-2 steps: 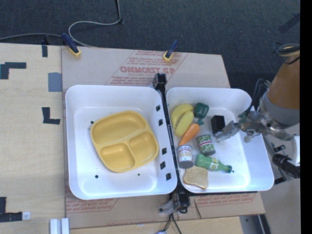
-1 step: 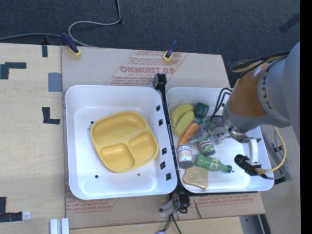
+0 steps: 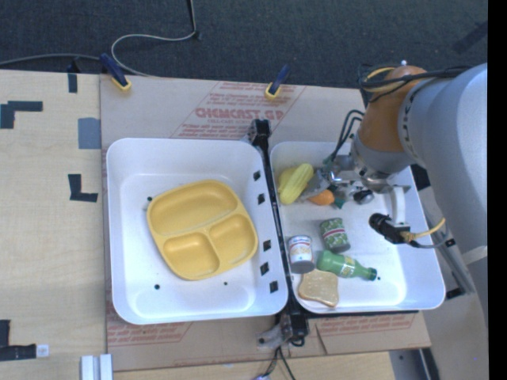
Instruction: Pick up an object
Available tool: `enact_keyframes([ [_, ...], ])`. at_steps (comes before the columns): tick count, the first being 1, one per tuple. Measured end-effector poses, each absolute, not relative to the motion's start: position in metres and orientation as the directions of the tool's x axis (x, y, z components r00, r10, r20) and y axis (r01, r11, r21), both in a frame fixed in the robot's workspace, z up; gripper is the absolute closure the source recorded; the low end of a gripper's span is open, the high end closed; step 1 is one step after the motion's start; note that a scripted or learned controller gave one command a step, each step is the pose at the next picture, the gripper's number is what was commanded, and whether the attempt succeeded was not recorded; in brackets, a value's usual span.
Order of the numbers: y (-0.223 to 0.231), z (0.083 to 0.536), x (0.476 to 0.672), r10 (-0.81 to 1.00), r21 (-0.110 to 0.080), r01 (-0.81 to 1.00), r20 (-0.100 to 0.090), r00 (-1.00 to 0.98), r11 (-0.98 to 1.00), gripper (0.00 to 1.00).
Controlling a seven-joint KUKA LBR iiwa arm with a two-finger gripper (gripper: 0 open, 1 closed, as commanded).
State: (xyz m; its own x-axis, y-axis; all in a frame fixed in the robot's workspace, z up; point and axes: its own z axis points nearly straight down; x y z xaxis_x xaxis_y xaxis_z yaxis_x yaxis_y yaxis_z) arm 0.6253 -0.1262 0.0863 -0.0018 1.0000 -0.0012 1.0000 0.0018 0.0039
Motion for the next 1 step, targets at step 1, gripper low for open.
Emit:
enact_keyframes([
  [1, -0.1242, 0.0866, 0.5813, 1.0, 0.004, 1.0, -0.002, -0.001, 0.001, 0.0],
])
